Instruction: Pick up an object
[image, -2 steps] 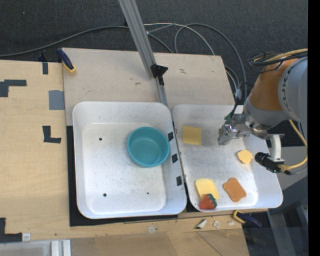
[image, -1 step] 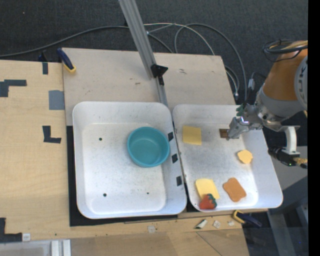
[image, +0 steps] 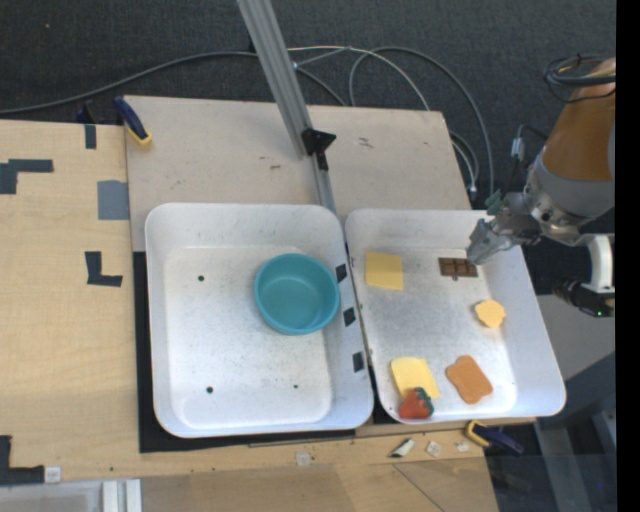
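My gripper (image: 483, 246) hangs over the right bin's far right part, just right of and above a small brown chocolate-like bar (image: 457, 267). The right bin (image: 535, 330) also holds a pale yellow square slice (image: 384, 271), a small yellow chunk (image: 490, 314), an orange-brown piece like toast (image: 468, 379), a yellow block (image: 412, 375) and a red strawberry (image: 416, 404) touching it. Nothing shows between the gripper's tips.
The left bin (image: 185, 330) holds a teal bowl (image: 295, 292). A grey metal bar (image: 285, 80) slants down from the top to the gap between the bins. Cables loop behind the bench. A blue-yellow clamp (image: 133, 121) sits at the back left.
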